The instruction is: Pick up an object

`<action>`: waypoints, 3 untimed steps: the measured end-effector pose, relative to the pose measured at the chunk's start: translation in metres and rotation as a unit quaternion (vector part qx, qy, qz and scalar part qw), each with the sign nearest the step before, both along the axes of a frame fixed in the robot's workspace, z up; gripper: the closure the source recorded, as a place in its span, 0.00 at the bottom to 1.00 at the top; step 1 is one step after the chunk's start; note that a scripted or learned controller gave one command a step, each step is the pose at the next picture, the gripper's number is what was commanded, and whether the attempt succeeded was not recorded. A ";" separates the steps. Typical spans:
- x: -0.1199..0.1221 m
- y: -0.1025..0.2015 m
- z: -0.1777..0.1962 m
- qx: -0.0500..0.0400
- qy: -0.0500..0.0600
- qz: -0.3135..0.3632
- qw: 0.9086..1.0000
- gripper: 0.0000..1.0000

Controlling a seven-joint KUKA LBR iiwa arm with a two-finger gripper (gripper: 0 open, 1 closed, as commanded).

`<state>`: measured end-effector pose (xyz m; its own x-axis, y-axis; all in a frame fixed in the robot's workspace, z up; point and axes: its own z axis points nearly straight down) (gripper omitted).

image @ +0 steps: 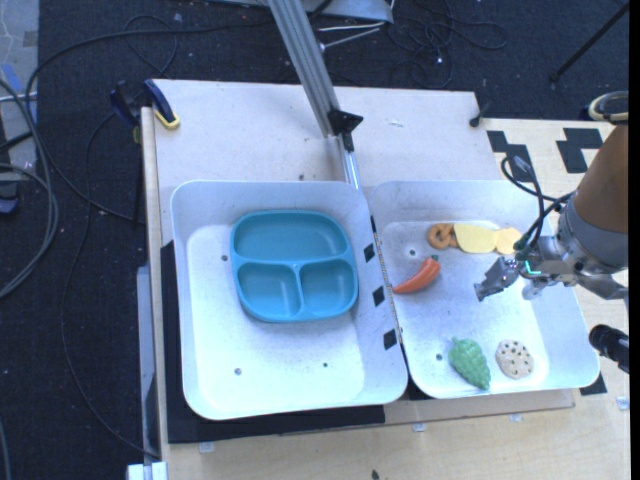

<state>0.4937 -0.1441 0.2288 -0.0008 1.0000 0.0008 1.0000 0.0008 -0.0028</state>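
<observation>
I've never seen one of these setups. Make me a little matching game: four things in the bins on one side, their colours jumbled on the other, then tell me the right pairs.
Things:
1. divided plate
2. toy chili pepper
3. leafy toy vegetable
4. round cookie

Colours:
A. green
B. tan with dark specks
C. blue
D. orange-red

Pairs: 1-C, 2-D, 3-A, 4-B

Lab — floor cables (pixel 80 218) (tripod (pixel 300 38) too)
</observation>
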 end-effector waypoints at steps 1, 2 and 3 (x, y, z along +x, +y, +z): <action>0.001 0.000 0.001 0.000 -0.001 0.000 1.000 0.00; -0.005 0.003 -0.043 0.000 -0.001 -0.001 1.000 0.00; -0.008 0.007 -0.086 0.000 0.000 -0.001 1.000 0.00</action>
<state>0.4862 -0.1372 0.1431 0.0008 1.0000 0.0007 1.0000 -0.0008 -0.0020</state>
